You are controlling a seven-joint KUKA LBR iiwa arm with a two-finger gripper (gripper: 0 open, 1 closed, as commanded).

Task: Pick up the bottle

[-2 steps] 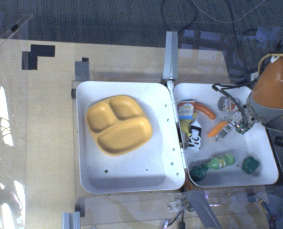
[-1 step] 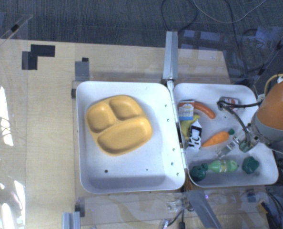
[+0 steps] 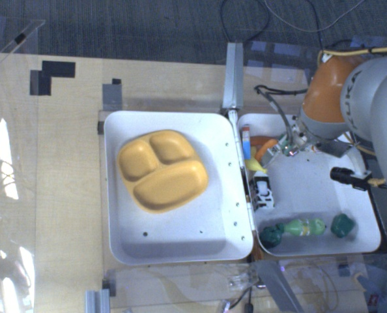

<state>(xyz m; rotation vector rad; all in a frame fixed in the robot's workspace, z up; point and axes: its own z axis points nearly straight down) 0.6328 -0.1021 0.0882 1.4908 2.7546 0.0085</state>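
A green bottle [image 3: 300, 228] lies on its side along the front wall of the right bin [image 3: 324, 188], its darker end pointing left. The arm, grey with an orange band [image 3: 327, 96], reaches in from the upper right. Its gripper [image 3: 289, 146] hangs low over the back left of the right bin, beside an orange object [image 3: 265, 147]. The gripper is well behind the bottle and apart from it, and nothing shows between it and the bottle but bare bin floor.
A yellow divided plate [image 3: 162, 169] lies in the left bin [image 3: 180, 240]. The right bin also holds a dark green lump [image 3: 342, 225] at the front right, a black and white item [image 3: 263, 193], and a pen [image 3: 246, 143] along its left wall.
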